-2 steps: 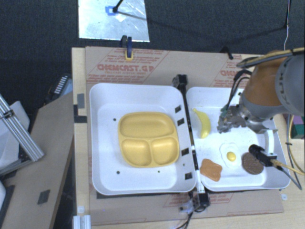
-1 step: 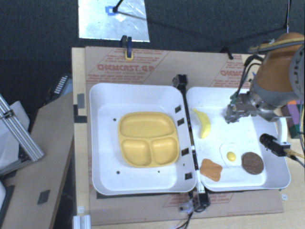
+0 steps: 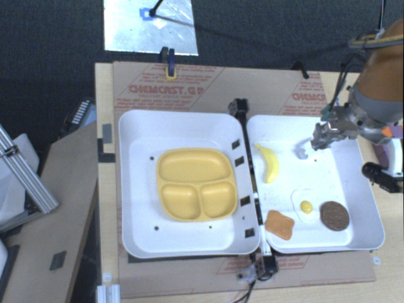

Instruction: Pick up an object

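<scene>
Nugget [image 3: 279,225] seen at right bin [image 3: 353,169] front edge | cookie [image 3: 334,215], egg [image 3: 306,207], banana [image 3: 269,162] behind | hand [image 3: 314,144] over bin, seemingly nothing grasped, grip state undetermined.

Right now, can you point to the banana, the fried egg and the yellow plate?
Curved yellow toy banana [image 3: 269,163], camera view, middle of its curve.
White fried egg toy [image 3: 306,206], camera view, yellow yolk.
Yellow three-section plastic plate [image 3: 192,166], camera view, top section.

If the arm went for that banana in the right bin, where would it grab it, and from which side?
Probably from straight above, across the middle of the banana. It lies flat on the right bin's floor, long and narrow, so fingers closing across its short width at the midpoint should balance it. The divider wall sits close on its left, so a sideways approach looks cramped. The gripper is above the bin's far end.
</scene>
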### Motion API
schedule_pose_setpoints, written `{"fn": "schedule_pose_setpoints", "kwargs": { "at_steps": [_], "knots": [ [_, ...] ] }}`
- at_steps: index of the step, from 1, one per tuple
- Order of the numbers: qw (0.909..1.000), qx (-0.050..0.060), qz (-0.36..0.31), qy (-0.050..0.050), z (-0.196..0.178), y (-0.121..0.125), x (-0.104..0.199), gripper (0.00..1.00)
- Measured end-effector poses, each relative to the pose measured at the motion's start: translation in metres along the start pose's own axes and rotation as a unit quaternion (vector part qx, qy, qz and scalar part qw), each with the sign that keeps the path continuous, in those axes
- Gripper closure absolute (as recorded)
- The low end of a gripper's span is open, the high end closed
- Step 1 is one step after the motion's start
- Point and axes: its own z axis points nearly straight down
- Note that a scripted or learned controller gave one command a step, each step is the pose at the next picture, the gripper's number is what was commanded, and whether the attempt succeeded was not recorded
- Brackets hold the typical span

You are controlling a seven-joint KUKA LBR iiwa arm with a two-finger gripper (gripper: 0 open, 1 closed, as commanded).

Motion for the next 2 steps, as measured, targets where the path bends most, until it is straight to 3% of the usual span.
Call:
{"fn": "schedule_pose_setpoints", "kwargs": {
  "at_steps": [1,2],
  "knots": [
    [1.0,0.001,0.0,0.0,-0.046,0.001,0.0,1.0],
    [1.0,0.001,-0.002,0.001,-0.043,0.018,0.045,1.0]
  ]
}}
